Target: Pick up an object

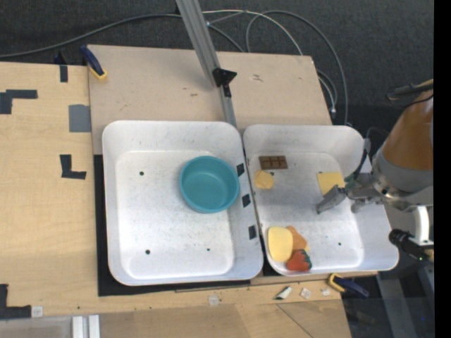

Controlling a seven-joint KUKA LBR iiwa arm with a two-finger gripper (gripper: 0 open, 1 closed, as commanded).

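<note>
My gripper (331, 199) reaches in from the right over the right bin (352, 143), its dark fingers low over the bin floor just below a yellow block (328, 182). Nothing shows between the fingers. In the same bin lie a brown chocolate bar (273, 163), a small yellow round piece (263, 180), and at the front a yellow piece (280, 243) with an orange piece (299, 241) and a red strawberry (299, 261). A teal bowl (208, 184) sits in the left bin (127, 189).
A grey metal pole (201, 41) slants over the bench behind the bins. Cables (296, 27) trail at the back. A blue-and-yellow clamp (94, 62) sits at the board's far left corner, another (345, 284) at the front right.
</note>
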